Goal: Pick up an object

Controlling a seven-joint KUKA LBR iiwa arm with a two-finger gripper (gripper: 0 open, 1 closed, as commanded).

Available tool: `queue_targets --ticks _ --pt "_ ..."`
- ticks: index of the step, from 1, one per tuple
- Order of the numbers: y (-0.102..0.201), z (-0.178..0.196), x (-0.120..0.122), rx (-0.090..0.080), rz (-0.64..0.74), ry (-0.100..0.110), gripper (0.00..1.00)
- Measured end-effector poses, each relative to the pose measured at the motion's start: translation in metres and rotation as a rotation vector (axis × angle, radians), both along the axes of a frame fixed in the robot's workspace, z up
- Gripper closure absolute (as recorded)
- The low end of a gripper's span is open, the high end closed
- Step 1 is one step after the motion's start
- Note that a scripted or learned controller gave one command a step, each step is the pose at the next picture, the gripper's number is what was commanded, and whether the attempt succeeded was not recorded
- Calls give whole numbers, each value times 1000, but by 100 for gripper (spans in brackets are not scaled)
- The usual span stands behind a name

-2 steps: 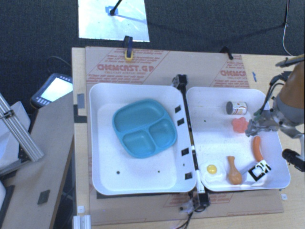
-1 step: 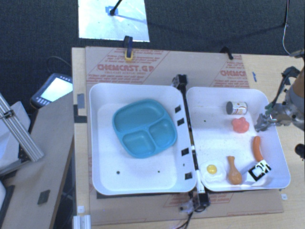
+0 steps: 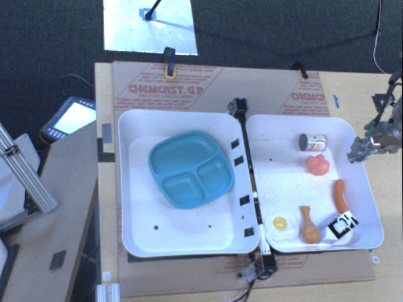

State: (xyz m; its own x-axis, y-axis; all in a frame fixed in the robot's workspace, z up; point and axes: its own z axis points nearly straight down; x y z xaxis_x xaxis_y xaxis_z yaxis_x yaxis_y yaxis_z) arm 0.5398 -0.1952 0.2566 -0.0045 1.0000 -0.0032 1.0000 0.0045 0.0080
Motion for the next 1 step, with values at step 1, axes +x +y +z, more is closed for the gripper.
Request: queue_targets --ticks 1 --pt "52 7 10 4 5 4 100"
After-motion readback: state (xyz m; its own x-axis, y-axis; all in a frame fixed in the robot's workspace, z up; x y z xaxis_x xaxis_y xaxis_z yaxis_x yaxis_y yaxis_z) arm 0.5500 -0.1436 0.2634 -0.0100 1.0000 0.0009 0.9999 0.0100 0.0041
